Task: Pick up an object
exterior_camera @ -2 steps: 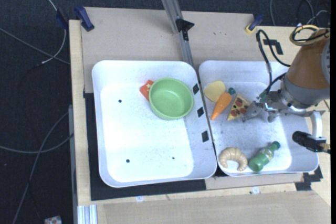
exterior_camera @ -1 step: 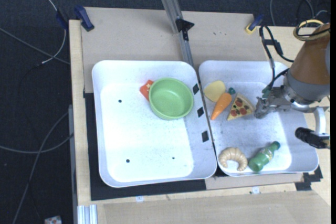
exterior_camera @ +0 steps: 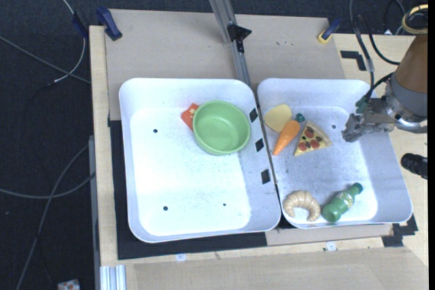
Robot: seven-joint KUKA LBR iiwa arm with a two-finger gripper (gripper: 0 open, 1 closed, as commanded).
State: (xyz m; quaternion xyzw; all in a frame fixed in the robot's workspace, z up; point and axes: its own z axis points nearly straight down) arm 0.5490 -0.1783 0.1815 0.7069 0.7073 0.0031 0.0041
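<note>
Hovering at the right edge, nothing picked yet.

My pincer (exterior_camera: pixel 355 127) sits mid-right over the right bin (exterior_camera: pixel 387 180); I can't tell its state. The pizza slice (exterior_camera: pixel 311 140) lies center-right beside the carrot (exterior_camera: pixel 286 137) — I might nudge both, or grab air.

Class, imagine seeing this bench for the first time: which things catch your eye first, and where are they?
The green bowl stands out in the left bin, a red thing peeking from behind it. In the right bin, a carrot lies beside a pizza slice, with the gripper at their right.
</note>
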